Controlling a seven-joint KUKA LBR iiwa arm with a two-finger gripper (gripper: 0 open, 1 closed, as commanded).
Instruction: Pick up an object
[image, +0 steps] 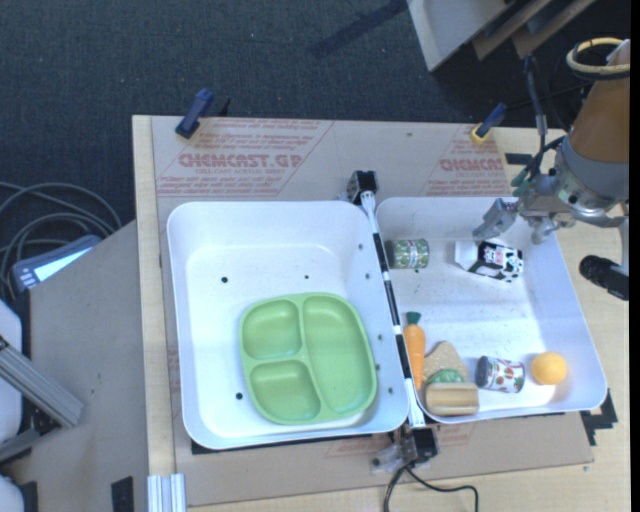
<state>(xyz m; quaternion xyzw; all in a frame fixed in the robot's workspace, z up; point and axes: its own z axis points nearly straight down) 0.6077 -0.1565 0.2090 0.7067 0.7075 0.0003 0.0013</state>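
Two white bins side by side: the left bin (200, 240) carries one green divided plate (306, 356) with three compartments, and the right bin (570, 300) carries six small things. Counting them off — one green can (408, 253) on its side near the divider, one black-and-white cow-patterned carton (497, 260) toward the far wall, one toy carrot (414, 345) lying along the divider, one sandwich-like toy (448, 383) at the near corner, one small patterned can (500, 374) beside it, and one orange ball (548, 368) at the near right.

The bins sit on a brown cardboard sheet (250, 160) printed with red lettering, pinned by two clamps at the far edge; beyond it is dark carpet, with cables looping on the floor to the left.

The arm reaches in from the right, and the gripper (512, 222) hangs over the far end of the right bin, just above the cow-patterned carton. Its fingers look spread, nothing between them — though at this slant I can't say whether a fingertip touches the carton. The other five objects lie well apart from the gripper.
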